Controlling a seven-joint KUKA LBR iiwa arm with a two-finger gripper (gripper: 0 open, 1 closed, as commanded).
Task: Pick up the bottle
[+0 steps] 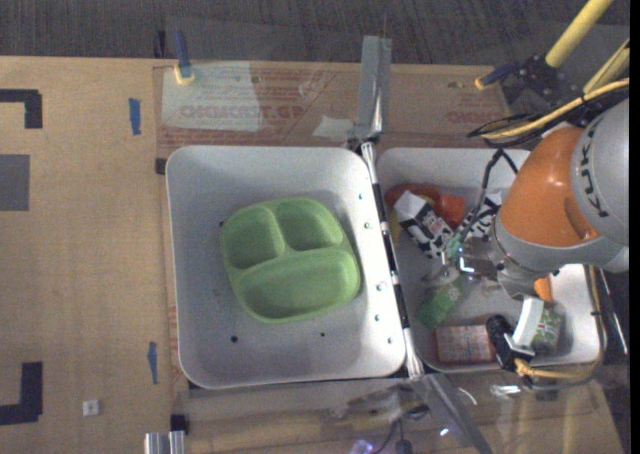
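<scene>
Starting at the left, the tan bench [80, 242] carries black corner marks and strips of blue tape. A clear sheet with mirrored, unreadable lettering lies behind the left bin [200, 342], which holds a green divided plate [290, 258]. The right bin [590, 327] holds a clutter: a red item, a black-and-white cow-patterned carton [425, 224], a green packet [440, 304], a pinkish printed box [463, 343] whose text is too small to read. Which item is the bottle I cannot tell. The gripper [465, 257] hangs over this clutter; its state I cannot tell. "KU" shows on the arm [560, 202].
</scene>
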